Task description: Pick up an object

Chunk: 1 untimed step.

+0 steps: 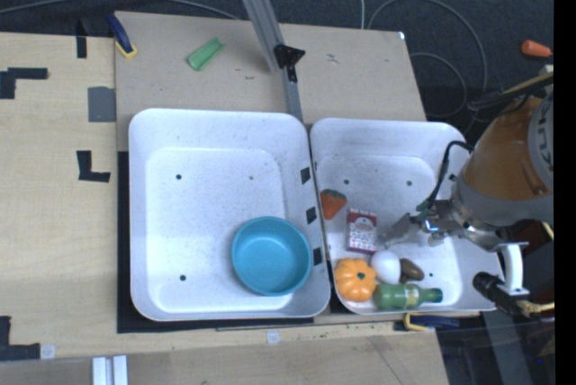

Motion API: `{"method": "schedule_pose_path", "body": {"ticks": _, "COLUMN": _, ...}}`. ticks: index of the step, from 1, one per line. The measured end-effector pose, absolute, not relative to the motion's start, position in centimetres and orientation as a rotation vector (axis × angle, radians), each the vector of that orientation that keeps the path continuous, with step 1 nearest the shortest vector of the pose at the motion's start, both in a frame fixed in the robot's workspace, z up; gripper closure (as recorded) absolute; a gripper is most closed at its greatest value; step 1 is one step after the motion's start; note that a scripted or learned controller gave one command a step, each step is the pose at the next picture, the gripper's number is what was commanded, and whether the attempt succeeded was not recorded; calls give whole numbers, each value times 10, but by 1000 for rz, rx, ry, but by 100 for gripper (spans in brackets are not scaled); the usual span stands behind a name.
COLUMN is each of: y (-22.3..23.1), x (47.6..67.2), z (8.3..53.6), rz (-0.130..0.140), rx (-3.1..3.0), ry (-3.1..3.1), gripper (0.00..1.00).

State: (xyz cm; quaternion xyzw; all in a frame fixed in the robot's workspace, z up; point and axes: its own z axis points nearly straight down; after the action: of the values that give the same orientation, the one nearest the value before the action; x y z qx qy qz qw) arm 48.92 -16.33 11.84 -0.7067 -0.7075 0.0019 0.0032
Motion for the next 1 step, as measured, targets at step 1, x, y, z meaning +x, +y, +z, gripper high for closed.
{"method": "schedule_pose_path", "body": {"ticks": 1, "y": -163, "x": 490, "z": 131, "rz": 3, "rx": -2216, "ry": -2221, "gripper": 100}}
